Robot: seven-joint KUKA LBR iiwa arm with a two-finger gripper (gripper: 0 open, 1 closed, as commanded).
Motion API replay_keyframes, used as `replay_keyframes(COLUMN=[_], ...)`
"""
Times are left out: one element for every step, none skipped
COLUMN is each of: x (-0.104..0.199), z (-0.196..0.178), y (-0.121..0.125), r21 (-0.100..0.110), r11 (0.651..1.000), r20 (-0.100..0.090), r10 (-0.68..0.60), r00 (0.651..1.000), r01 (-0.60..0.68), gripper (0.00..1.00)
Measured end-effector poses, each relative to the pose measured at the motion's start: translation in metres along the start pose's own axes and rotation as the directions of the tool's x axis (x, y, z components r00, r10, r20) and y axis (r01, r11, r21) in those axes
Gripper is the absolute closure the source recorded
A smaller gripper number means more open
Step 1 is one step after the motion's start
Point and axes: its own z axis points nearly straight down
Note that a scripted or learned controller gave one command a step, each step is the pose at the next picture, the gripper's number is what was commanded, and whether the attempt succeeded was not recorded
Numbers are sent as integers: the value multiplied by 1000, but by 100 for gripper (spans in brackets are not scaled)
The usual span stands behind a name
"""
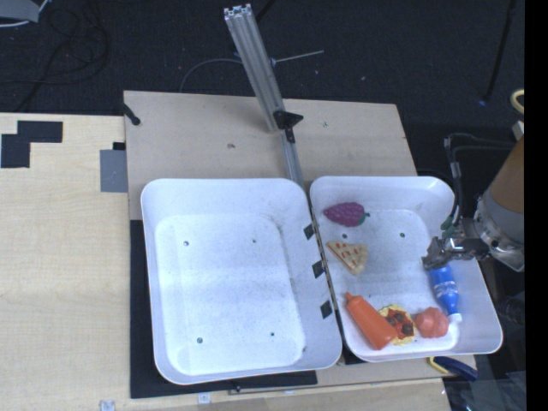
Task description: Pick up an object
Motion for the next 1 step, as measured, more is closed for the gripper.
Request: replay_keyframes(x=[51], z=[2], y=[2], r21=[2], r11=[1000], r20=[-1], r10=[-4], r00=[1000], r01=[4], gripper=[100])
